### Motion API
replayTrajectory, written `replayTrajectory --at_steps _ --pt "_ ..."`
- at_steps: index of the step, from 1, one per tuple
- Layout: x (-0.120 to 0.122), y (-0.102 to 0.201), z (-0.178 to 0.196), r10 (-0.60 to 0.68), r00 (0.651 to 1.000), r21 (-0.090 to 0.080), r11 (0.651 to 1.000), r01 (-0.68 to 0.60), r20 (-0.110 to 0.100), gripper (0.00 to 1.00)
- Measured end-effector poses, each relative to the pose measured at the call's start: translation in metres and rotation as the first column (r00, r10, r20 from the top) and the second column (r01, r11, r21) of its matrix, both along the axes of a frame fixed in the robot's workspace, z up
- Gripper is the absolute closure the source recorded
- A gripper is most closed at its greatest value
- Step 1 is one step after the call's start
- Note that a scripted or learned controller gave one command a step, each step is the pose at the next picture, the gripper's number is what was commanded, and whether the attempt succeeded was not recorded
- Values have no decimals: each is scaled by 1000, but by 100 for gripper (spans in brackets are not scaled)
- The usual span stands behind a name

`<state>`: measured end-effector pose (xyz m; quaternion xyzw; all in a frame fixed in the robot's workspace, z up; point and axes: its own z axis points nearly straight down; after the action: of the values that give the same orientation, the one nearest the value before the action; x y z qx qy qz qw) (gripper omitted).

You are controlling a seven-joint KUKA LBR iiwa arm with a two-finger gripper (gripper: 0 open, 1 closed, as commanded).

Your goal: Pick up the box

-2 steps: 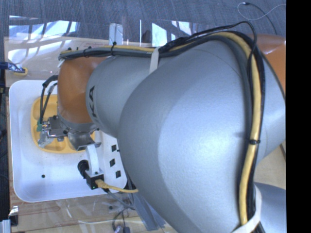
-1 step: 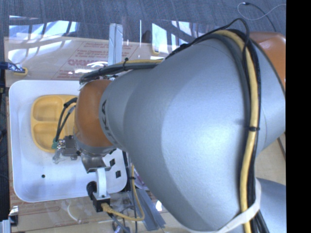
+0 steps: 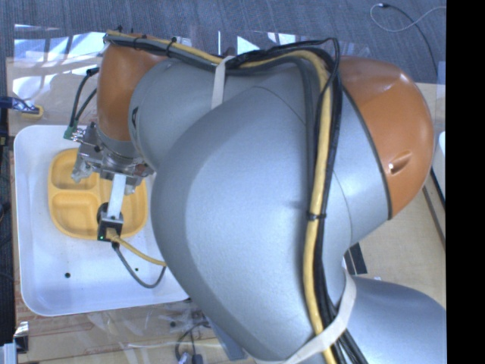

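A yellow, shallow container with several compartments (image 3: 70,203) lies in the left white bin (image 3: 45,287), near its far left part. It is the only loose object I see in that bin, and I cannot tell whether it is the box. My gripper (image 3: 89,169) hangs right over the container's far right corner, below the orange band (image 3: 117,89) of the wrist. A white bracket with a small black unit (image 3: 111,220) juts from the wrist over the container. The arm hides the container's right edge.
The grey arm (image 3: 258,203) covers the middle and right of the view, hiding the right bin. A yellow and black cable (image 3: 140,268) loops from the wrist down over the left bin's floor. Bare bin floor shows in front of the container.
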<state>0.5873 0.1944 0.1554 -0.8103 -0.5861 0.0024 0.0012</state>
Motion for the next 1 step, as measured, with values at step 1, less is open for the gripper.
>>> replayTrajectory --at_steps 1 --pt "-112 -8 45 -42 999 -2 999 42 -3 0"
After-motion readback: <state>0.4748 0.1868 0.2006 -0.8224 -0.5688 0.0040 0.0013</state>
